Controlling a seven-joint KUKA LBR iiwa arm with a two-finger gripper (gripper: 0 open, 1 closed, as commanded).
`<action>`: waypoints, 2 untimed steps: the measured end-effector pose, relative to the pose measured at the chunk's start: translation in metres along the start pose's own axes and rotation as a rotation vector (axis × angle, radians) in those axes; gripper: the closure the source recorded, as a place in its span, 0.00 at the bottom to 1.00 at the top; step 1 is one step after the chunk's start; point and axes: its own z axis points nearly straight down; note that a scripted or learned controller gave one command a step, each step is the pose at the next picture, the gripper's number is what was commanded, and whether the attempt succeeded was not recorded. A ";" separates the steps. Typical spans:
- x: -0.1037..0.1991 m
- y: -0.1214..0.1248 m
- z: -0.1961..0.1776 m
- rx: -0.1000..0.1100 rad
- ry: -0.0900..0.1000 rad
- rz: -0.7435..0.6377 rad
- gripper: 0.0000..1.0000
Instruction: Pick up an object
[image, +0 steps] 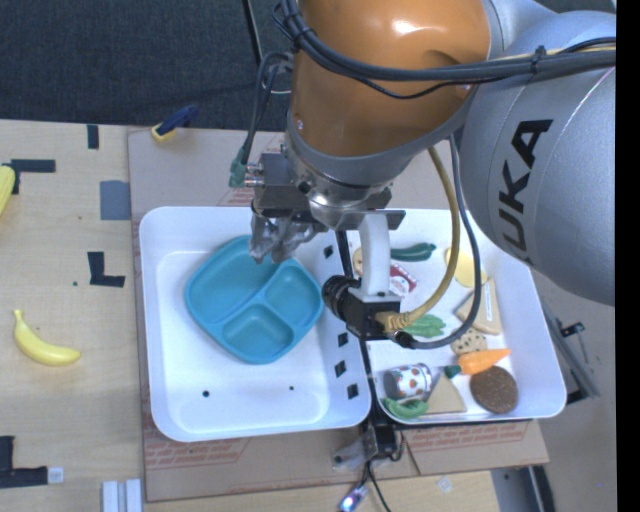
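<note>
Arm reaching down from right, claw (272, 243) at blue tray's (256, 308) rim — grip state unclear

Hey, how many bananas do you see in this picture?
2. One whole banana lies on the bench left of the white bins. A second banana is cut off by the view's left edge, higher up. The arm may hide others in the right bin.

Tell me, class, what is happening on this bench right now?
A KUKA arm reaches over two white bins. Its hand is low at the upper rim of a blue divided plate lying in the left bin. Whether it has gripped the plate cannot be told. The right bin holds toy food, among it a carrot. A yellow banana lies on the bench outside.
</note>
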 end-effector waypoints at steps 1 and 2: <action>0.000 0.000 0.000 0.001 0.000 0.000 0.00; 0.001 0.000 -0.009 0.002 -0.002 -0.001 1.00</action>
